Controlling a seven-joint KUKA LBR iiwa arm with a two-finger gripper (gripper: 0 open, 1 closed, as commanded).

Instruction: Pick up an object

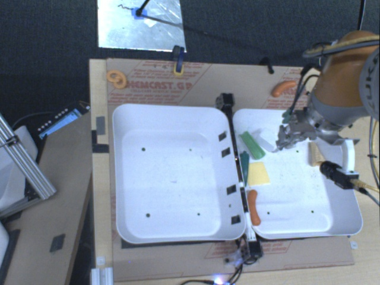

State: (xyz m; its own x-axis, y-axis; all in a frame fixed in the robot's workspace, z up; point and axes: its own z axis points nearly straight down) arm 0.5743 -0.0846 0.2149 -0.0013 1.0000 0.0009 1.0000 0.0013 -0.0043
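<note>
My gripper (284,141) hangs over the upper middle of the right bin (309,218), reaching in from the right. Just to its left lies a green block (252,145) with a pale translucent piece (265,142) beside it. A yellow square (258,173) rests below them near the bin's left wall. An orange carrot-shaped piece (253,206) lies along the same wall lower down. A tan block (314,154) sits partly hidden under the wrist at the right. Nothing shows between the fingers.
The left bin (172,171) stands beside the right one, with black clips (225,101) along the divider. On the cardboard beyond the bins lie an orange sausage shape (284,88), a pretzel-like ring (117,78) and a yellow-blue clamp (178,61). A black cable plug (336,175) hangs from the arm.
</note>
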